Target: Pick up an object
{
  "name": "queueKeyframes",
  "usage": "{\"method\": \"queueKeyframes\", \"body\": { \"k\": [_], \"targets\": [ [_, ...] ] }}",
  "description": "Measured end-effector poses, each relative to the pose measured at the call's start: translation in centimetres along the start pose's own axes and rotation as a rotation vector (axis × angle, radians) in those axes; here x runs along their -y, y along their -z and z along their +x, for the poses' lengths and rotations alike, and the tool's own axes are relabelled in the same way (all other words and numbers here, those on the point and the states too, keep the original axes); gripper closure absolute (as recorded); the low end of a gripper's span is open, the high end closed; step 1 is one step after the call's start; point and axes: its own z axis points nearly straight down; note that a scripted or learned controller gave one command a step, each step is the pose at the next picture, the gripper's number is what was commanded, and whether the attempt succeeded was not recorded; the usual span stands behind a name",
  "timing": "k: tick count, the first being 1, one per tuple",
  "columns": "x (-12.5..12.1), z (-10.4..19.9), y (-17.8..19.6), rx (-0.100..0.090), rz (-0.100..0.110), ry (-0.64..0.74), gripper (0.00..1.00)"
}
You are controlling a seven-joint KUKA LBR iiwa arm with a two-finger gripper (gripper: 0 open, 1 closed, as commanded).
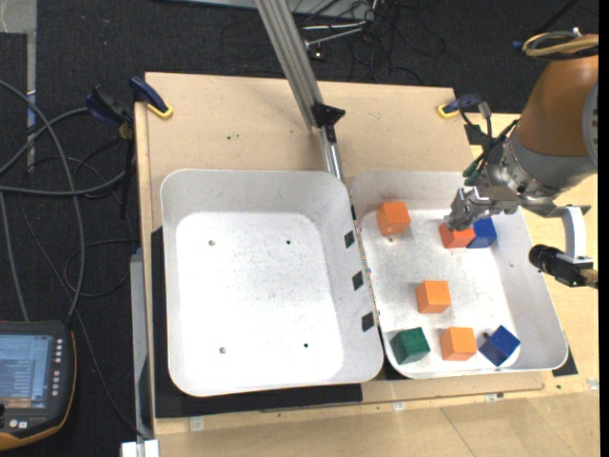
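Note:
The right bin [533,288] holds several small blocks. An orange block [393,217] lies near its back left, another orange block [434,296] in the middle, and a third [458,343] at the front between a green block [411,345] and a blue block [500,345]. A red block [455,236] and a blue block [483,232] sit together at the back right. My gripper [463,213] hangs directly over the red block, its tip at the block's top; the wrist hides how the two meet.
The left bin [190,217] lies beside the right one, with black clips along the shared rim. A slanted metal pole [290,46] rises from the back of the bench. Clamps sit at the bench's back corners. A black fixture [561,265] juts in at the right.

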Motion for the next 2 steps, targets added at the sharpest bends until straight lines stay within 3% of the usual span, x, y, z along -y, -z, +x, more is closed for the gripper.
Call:
{"method": "queueKeyframes", "body": {
  "k": [2],
  "targets": [
    [-0.3,10.3,0.2,-0.004,0.005,0.006,1.00]
  ]
}}
